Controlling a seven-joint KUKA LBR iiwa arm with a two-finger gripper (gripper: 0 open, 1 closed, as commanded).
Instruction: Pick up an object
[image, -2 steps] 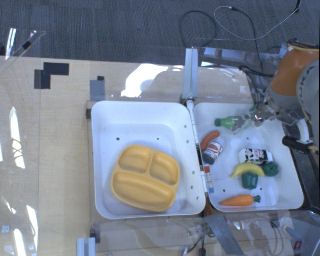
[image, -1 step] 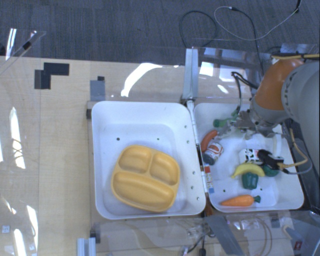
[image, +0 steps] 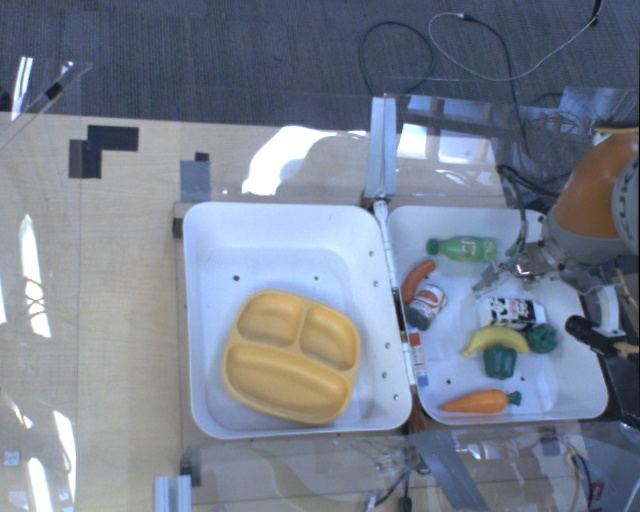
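Note:
The right bin (image: 575, 405) holds several small items: a green bottle (image: 462, 247), a reddish sausage (image: 418, 277), a small can (image: 426, 302), a black-and-white carton (image: 515, 312), a yellow banana (image: 494, 340), a green pepper (image: 500, 362), a dark green piece (image: 543, 339) and an orange carrot (image: 478, 402). My gripper (image: 505, 271) hangs over the upper right part of this bin, just right of the bottle and above the carton. Nothing is visibly held in it.
The left bin (image: 215, 240) contains a yellow divided plate (image: 292, 356). The grey arm with its orange band (image: 598, 195) comes in over the right bin's far right rim. Cables lie behind the bins at the top right.

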